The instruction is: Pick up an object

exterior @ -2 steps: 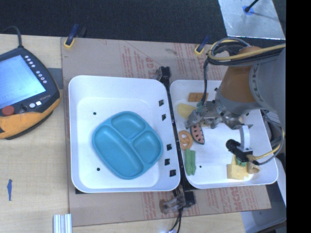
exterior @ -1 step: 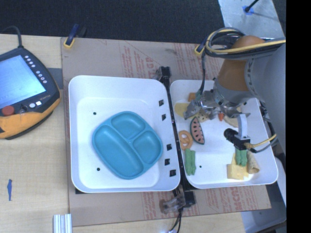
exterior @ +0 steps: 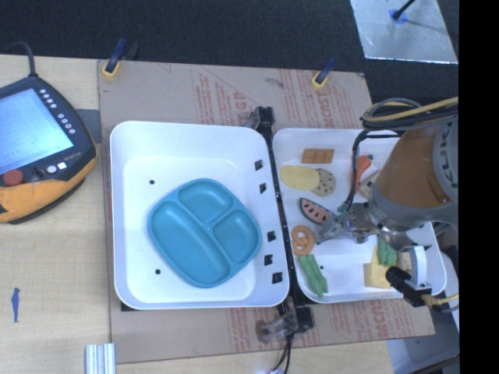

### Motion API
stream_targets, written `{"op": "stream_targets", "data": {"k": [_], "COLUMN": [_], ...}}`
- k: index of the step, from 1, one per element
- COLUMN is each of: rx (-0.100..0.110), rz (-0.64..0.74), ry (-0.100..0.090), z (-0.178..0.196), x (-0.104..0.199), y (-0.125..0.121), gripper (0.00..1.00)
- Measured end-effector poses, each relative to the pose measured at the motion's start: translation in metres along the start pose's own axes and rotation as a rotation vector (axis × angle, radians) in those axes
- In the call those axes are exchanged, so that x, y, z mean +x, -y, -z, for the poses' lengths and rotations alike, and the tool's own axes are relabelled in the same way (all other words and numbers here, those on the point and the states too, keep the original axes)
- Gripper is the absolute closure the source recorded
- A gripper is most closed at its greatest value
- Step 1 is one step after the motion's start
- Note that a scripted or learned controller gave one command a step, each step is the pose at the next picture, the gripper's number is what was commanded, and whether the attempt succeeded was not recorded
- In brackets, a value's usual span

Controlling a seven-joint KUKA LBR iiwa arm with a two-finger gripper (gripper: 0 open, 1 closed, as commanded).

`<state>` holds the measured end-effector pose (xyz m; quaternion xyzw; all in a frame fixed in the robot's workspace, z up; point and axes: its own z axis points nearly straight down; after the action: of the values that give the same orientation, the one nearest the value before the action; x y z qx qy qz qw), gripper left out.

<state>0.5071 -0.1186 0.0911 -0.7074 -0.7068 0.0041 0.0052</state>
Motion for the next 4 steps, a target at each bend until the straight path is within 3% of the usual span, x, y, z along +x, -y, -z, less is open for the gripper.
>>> {"op": "stream_targets", "data": {"k": [1,2,3,4], "rx": [-0.019,-0.010,-0.018,-0.003], "rz": [0.008,0.008,0.013,0.008], "ry": [0.003,0.002,-0.001,0.001], "z": [0.003,0.013,0.129,0.099], "x": [0.006,0.004,0.088,0.111], "y": [-0.093,-0.089,-0.061,-0.020], "gripper": [0.00,1.00,1.00,1.00]}}
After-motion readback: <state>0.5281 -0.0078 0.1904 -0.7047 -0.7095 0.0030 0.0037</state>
